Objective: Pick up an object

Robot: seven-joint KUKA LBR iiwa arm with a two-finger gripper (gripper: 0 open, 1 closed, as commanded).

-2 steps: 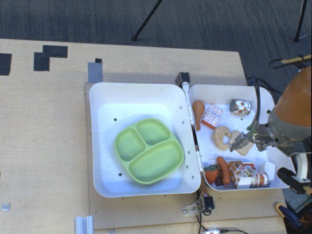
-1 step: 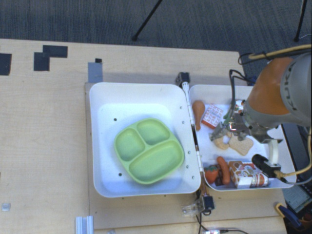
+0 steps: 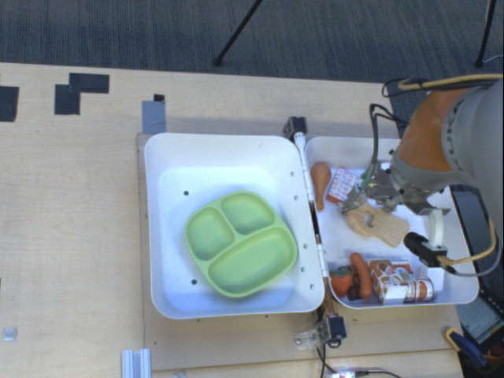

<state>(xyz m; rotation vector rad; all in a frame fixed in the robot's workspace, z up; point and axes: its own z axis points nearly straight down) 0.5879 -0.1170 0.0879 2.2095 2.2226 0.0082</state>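
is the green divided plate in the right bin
No, the green divided plate lies in the left bin, while the right bin holds the carrot and other small items.

Left bin [image 3: 157, 211] holds one green divided plate [image 3: 240, 244]. Right bin [image 3: 465, 294] holds a carrot [image 3: 320, 179], a red-and-white packet [image 3: 342, 185], a tan bread slice [image 3: 379, 225], a sausage [image 3: 361, 271] and a carton [image 3: 398, 280]. The gripper [image 3: 370, 195] sits low in the right bin — just above the bread slice.

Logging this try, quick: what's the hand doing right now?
Hand: low in the right bin, over the slice of bread; open or closed cannot be told.
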